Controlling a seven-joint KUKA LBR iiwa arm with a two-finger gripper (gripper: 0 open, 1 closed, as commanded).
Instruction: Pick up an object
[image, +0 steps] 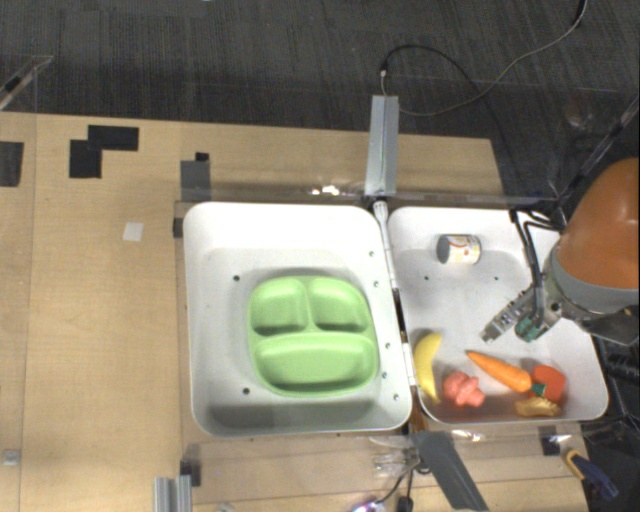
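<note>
Two white bins sit side by side on your worktop (90, 330). Pick the green tray (312, 333) as your landmark: it lies flat in the left bin (215, 400), three compartments, nothing in them. Right of the tray, just past the divider, a banana (428, 364) lies in the right bin (480, 225) near its front-left corner. Further right of the tray along the front edge: a pink toy (462, 389), a carrot (499, 371) lying at a slant, a small yellow-brown piece (537, 406) & a red-orange piece (549, 380). Up & right of the tray, near the back, a small white can (458, 248) lies on its side. Pincer (520, 325) hangs far right of the tray, above the carrot's right end, apart from it; can't tell its state, & nothing seen gripped.
</note>
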